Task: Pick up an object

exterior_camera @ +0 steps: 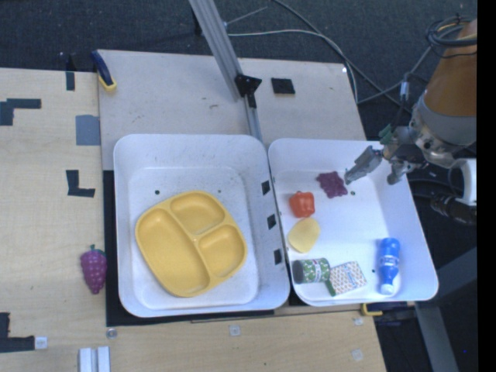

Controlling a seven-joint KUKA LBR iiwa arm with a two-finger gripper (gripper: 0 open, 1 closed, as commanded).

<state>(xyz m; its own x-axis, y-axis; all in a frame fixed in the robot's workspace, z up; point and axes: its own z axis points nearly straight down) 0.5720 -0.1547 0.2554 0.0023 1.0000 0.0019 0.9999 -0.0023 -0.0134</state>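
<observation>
The right white bin (403, 208) holds several small objects. A purple bunch (332, 183) lies near its far side, with a red pepper (302, 203) and a yellow lemon-like piece (304, 235) to its left. Along the near side lie a green can (311, 270), a small printed carton (348, 277) and a blue bottle (388, 265). My gripper (377, 169) hangs over the bin's far right part, just right of the purple bunch. Its two fingers stand apart, open, with nothing between them.
The left white bin (128, 169) holds a yellow divided plate (191, 242). A purple grape bunch (93, 269) lies on the wooden bench left of the bins. A slanted metal bar (225, 45) runs down toward the gap between the bins.
</observation>
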